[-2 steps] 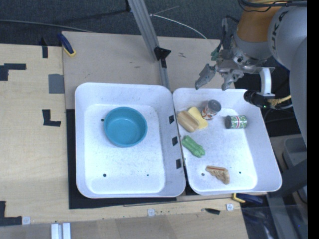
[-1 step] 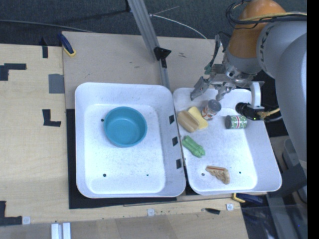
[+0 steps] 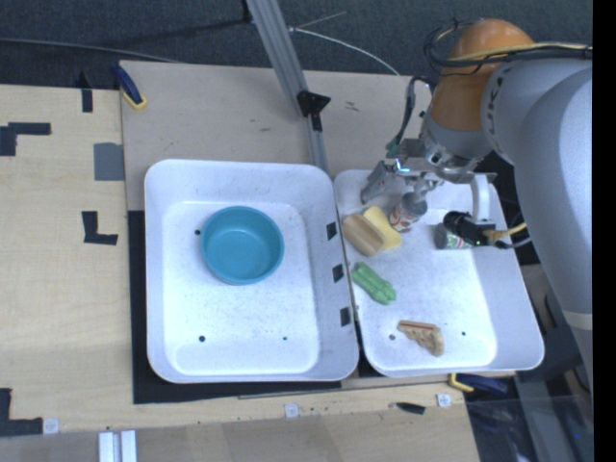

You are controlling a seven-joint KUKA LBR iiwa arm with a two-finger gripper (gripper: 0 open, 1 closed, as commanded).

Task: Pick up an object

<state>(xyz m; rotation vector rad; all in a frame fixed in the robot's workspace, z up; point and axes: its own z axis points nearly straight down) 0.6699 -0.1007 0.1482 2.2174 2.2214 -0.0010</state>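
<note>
My gripper hangs low over the far left part of the right bin. Just below it lies a yellow block, and a small pale object with a red mark sits right under the gripper, partly hidden by it. A green oblong object lies nearer the bin's left wall. A tan and brown piece rests near the front edge. Whether anything is held cannot be made out.
The left bin holds a blue bowl. A slanted metal pole rises behind the bins. The grey arm with its orange band fills the upper right.
</note>
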